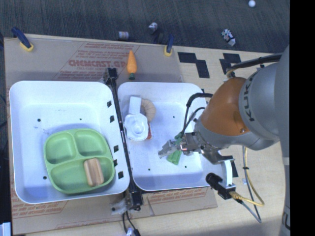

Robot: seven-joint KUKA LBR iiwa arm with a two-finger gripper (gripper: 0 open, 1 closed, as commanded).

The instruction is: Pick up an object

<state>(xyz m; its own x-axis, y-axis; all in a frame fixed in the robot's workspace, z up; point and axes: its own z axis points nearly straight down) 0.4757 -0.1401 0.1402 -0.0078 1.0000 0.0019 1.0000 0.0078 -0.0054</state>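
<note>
My gripper hangs low over the right bin, in its right half, at the end of the grey arm with the orange band. A small green object lies right at the gripper's tip, touching or nearly touching it. I cannot tell whether it is held. Further left in the same bin a white bottle-like object rests against a beige round piece, with a bit of red beside it.
The left bin holds a green divided plate with a tan wooden block in its front compartment. An orange carrot-shaped toy lies on the cardboard behind the bins. Black clips line the divider between the bins.
</note>
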